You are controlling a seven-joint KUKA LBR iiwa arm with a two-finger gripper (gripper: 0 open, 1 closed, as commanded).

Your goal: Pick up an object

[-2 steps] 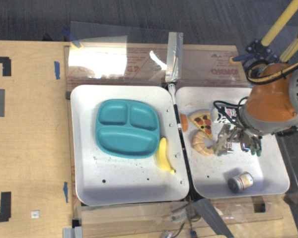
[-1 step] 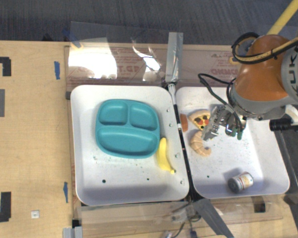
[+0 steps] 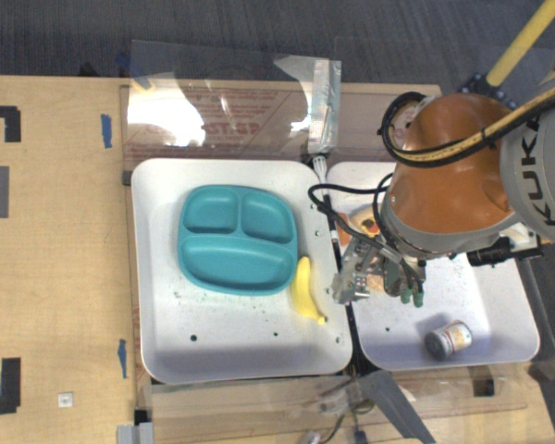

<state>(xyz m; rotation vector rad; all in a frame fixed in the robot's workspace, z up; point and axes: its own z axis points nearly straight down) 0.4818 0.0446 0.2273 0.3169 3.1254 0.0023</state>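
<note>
Hovering end effector (image 3: 381, 280) over right bin (image 3: 499, 340), finger state unclear, banana (image 3: 304, 290) beside teal plate (image 3: 237, 239), can (image 3: 447, 338) nearby

teal plate (image 3: 236, 239), yellow banana (image 3: 304, 290), silver can (image 3: 448, 338), white bins (image 3: 157, 340)

Two shallow white bins sit side by side on a light wooden bench (image 3: 55, 248). The left bin (image 3: 157, 340) and the right bin (image 3: 499, 340) touch along their inner edges. A clear plastic sheet (image 3: 222, 109) stands behind the left bin, with a strip of silver tape (image 3: 324, 104) at its right end. Blue tape marks (image 3: 106, 129) are fixed to the bench beside the left bin. Black square outlines (image 3: 5, 123) are printed near the bench's left edge. Dark carpet (image 3: 259, 7) lies beyond the bench.
</note>
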